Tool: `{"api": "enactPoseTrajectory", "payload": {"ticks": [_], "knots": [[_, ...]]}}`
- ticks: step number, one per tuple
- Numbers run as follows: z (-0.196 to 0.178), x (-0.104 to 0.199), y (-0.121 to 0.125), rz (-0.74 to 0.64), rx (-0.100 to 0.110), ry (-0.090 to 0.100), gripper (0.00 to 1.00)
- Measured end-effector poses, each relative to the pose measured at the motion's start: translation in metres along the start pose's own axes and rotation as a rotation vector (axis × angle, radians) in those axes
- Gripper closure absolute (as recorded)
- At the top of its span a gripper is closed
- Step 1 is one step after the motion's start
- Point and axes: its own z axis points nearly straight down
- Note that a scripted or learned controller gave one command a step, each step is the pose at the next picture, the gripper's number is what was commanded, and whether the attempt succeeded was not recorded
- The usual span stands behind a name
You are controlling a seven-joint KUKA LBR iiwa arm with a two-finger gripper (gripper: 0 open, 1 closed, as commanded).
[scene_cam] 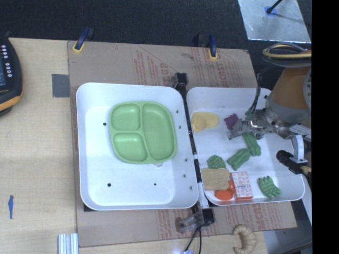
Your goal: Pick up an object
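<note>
The right bin (286, 97) holds several small toy foods. My gripper (239, 130) reaches in from the right and sits low over the middle of this bin. It is just right of a small purple piece (231, 121) and just above a dark green vegetable (252, 143). Whether it touches either one is unclear. A yellow piece (204, 121) lies to the left. Further green pieces lie at the centre (238, 157), near the divider (215, 161) and at the front right (268, 187). A slice of toast (214, 179), a red piece (224, 194) and a red-and-white carton (242, 186) crowd the front corner.
The left bin (95, 189) holds a light green divided plate (143, 131). A black clip (180, 80) sits where the bins meet at the back. A tan curled object (244, 237) lies on the cardboard in front of the right bin. A pendant (8, 73) rests at the far left.
</note>
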Motion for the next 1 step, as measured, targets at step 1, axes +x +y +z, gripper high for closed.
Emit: {"api": "enactPoseTrajectory", "payload": {"ticks": [1], "knots": [[-0.0023, -0.0314, 0.0646, -0.005, -0.014, -0.005, 0.0]]}}
